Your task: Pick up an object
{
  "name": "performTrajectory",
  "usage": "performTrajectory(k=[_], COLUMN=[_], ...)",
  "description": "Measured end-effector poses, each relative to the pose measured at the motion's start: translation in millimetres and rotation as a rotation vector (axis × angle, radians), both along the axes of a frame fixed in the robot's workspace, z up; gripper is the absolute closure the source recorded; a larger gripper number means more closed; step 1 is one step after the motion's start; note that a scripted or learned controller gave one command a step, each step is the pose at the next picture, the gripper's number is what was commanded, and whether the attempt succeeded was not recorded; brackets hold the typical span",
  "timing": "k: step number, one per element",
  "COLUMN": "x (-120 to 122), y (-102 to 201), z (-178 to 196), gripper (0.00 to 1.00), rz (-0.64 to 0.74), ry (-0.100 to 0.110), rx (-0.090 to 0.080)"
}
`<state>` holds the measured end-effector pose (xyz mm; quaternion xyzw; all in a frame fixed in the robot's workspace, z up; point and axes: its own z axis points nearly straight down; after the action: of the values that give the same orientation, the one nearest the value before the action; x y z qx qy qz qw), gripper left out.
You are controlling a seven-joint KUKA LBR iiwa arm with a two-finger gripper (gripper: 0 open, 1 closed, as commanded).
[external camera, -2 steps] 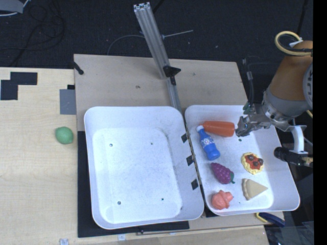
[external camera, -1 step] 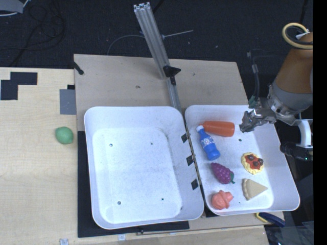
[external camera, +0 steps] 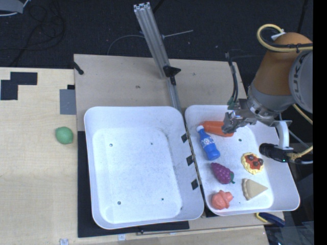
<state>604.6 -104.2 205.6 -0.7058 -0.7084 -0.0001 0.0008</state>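
Note:
My gripper [external camera: 231, 122] hangs low over the back of the right bin [external camera: 288, 200], at the right end of an orange carrot [external camera: 213, 128] that lies along the bin's far side. The carrot's right tip is hidden under the gripper. Just in front of the carrot, a blue bottle [external camera: 208, 143] lies at a slant. Further forward are purple grapes [external camera: 222, 173], a red strawberry-like piece [external camera: 221, 199], a yellow tart with red topping [external camera: 252, 163] and a tan wedge [external camera: 253, 189]. The arm comes in from the right above the tart.
The left bin [external camera: 97, 121] stands beside the right one, joined by black clips [external camera: 190, 160]. A green ball [external camera: 64, 135] rests on the bench to the left of the bins. A metal rail [external camera: 156, 40] slants up behind the bins.

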Motion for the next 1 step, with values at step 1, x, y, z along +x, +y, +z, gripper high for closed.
performTrajectory(k=[1], x=[11.7], y=[50.8], z=[-0.2], gripper=[1.00], rz=[0.000], ry=[-0.001], rx=[0.000])
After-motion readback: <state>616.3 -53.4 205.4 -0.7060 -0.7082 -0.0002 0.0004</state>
